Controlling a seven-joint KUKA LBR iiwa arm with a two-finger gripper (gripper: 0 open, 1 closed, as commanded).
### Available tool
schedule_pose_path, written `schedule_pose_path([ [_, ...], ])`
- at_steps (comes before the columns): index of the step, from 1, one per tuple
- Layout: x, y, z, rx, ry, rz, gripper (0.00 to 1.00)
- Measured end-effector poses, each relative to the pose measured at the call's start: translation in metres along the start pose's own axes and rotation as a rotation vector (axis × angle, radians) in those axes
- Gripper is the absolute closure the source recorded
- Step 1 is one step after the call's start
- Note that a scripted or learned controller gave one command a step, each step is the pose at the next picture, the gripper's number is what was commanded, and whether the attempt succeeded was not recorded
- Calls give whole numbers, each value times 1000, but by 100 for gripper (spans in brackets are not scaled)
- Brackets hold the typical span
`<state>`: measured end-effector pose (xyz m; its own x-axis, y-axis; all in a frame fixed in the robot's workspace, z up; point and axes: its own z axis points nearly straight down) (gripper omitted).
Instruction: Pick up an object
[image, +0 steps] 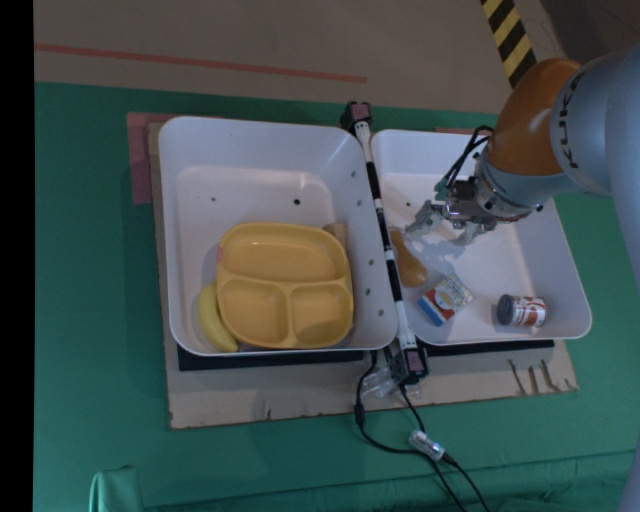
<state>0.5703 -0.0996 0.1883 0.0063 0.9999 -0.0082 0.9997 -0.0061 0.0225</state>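
gripper (447, 222) over right bin (560, 270) — above brown object (408, 259), yellow tray (285, 283) and banana (211, 319) in left bin (200, 150)

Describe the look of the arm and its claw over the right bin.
The arm is thick and rounded, grey, with a broad orange band above the wrist and dark KUKA lettering on the grey shell. Thin black cables loop from the wrist down to the claw, a small assembly of grey metal with slender prongs.

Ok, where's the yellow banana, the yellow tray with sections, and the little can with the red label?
Yellow banana (213, 320), camera view, middle of its curved body.
Yellow plastic tray with sections (284, 284), camera view, ridge between its compartments.
Small can with red label (522, 311), camera view, its side, on the label.
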Motion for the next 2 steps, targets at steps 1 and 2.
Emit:
schedule_pose_path([
  [1, -6, -29, -1, -3, 0, -1, 0],
  [2, -10, -26, -16, -17, -6, 8, 100],
])
